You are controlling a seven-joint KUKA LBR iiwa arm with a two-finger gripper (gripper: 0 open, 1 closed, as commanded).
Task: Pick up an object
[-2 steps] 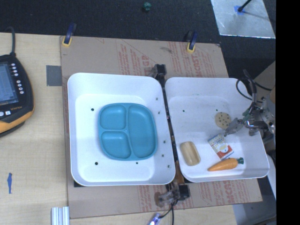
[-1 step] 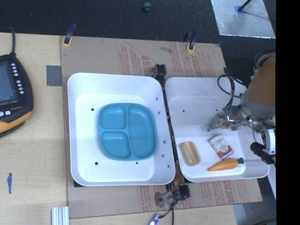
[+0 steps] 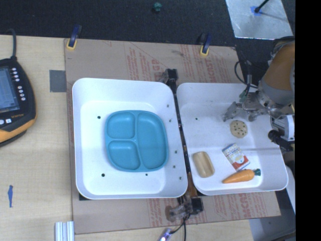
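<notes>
Two Bins, One Gripper Low Over the Right One

The gripper [image 3: 239, 112] hung in the upper right part of the right bin [image 3: 200, 97], its fingers spread apart and released, with nothing between them. Just below its tips lay a round cookie [image 3: 238, 129], near but apart from the metal. The arm [image 3: 279, 72] came in from the right edge of the frame, grey at the wrist with its orange band showing above.

Lower in the same bin, toward the lower right of the frame, a small red and white packet [image 3: 236, 156] lay tilted, and just beneath it a toy carrot [image 3: 239, 176] rested along the bin's front wall, its green top pointing right. To the left of the packet sat a tan, rounded piece like a bread slice [image 3: 203, 163], close to the divide between the bins.

The left bin [image 3: 90, 97] filled the middle of the frame and held a blue divided plate [image 3: 136, 140] with three compartments, lying flat near its centre.

Both bins stood on a brown cardboard sheet [image 3: 130, 59] clipped at its upper edge by two clamps [image 3: 74, 36]. At the far left edge of the frame a control pendant [image 3: 14, 99] with an orange rim lay on the wooden bench [image 3: 30, 185].
</notes>
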